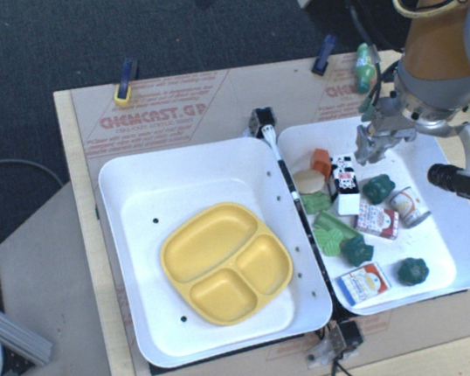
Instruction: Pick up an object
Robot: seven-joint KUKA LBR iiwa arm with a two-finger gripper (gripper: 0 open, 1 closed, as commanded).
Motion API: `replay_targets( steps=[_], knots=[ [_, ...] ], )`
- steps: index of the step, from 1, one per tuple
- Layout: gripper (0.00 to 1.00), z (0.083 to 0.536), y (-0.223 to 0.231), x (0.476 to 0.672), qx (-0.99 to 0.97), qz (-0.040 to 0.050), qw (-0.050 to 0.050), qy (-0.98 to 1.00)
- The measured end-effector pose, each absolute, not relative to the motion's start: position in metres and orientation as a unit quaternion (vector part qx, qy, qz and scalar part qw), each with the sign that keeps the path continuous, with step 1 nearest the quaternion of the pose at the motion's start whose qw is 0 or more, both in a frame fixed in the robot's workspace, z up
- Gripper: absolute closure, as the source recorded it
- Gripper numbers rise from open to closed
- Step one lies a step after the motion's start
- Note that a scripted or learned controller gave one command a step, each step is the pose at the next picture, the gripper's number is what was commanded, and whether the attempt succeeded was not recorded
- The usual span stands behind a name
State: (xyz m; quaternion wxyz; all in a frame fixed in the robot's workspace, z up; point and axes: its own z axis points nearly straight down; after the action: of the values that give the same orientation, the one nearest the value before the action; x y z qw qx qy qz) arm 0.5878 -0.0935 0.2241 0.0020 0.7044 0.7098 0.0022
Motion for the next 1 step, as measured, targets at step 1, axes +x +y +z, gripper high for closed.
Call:
replay_targets(
  steps=[1],
  knots=[
    [1.00,0.2219,-0.0516,0.6318,0.705,0.0022,0.002,0.709]
  ],
)
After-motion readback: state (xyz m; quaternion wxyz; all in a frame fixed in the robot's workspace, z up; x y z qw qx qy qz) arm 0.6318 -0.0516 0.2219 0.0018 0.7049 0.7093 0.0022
